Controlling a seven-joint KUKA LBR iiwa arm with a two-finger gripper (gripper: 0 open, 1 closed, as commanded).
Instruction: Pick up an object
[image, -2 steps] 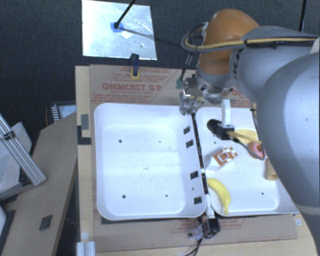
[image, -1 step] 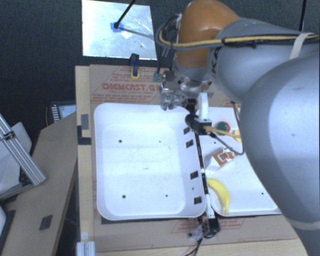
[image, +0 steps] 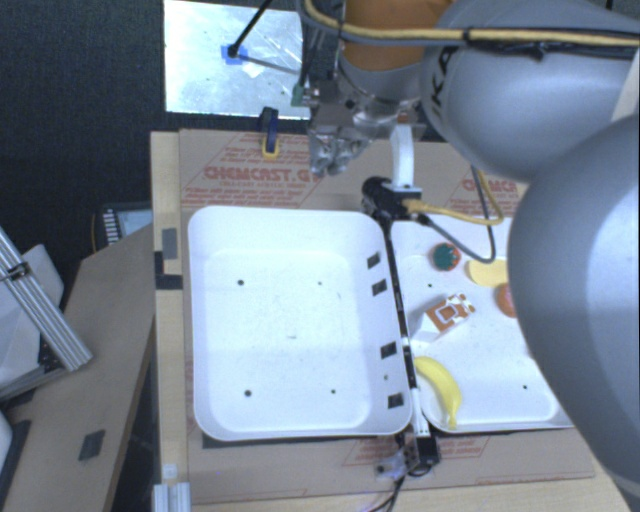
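The gripper (image: 330, 152) hangs above the cardboard beyond the far rim of the left bin (image: 205, 300), near the top of the frame; whether its jaws are spread or closed I cannot tell (they blur into a grey smear). Nothing shows between them. The pickable things all lie well apart from it in the right bin (image: 520, 408): a banana (image: 441, 388) at the near corner, a small orange-and-white block (image: 450, 313), and a green ball (image: 444, 257) farther back.
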